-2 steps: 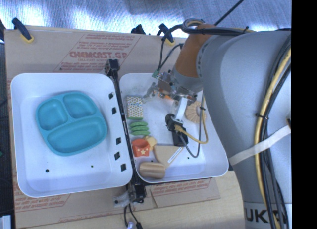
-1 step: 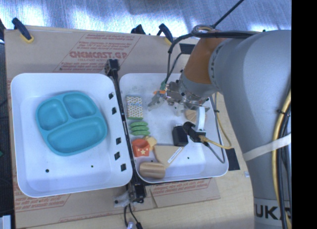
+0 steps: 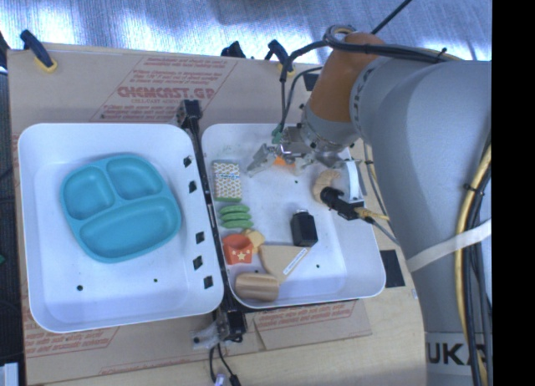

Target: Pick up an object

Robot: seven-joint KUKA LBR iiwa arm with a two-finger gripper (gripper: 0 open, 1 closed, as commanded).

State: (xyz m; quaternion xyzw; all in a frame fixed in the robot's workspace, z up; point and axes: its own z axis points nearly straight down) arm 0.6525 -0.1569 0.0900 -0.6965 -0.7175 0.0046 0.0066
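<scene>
1. Gripper (image 3: pixel 269 155) hangs over the upper part of the right bin (image 3: pixel 359 271), its two metal fingers (image 3: pixel 257 161) spread apart and pointing toward the left, with nothing between them.
2. Behind it, the grey arm (image 3: pixel 418 142) reaches in from the right, its orange band (image 3: pixel 338 79) just above the wrist.
3. Objects to pick from lie in the right bin, mostly along its left side and bottom edge.
4. A speckled rectangular block (image 3: pixel 226 180) lies just below and left of the fingers, apart from them.
5. Below that block sits a green ribbed piece (image 3: pixel 235 215), then a red cube with a yellow star (image 3: pixel 239 250) with a small yellow piece (image 3: pixel 255 237) beside it.
6. A tan cylinder (image 3: pixel 256 286) lies on its side at the bin's lower edge, touching a beige wedge (image 3: pixel 284 257).
7. A small black block (image 3: pixel 303 228) rests near the middle of the bin, just above the wedge.
8. A cream-coloured rounded object (image 3: pixel 326 184) lies near the bin's right wall, under the wrist.
9. In the left bin (image 3: pixel 50 301), a blue divided plate (image 3: pixel 121 205) with three compartments lies flat.
10. Both bins rest on a brown cardboard sheet (image 3: pixel 134 83) printed with red lettering.
</scene>
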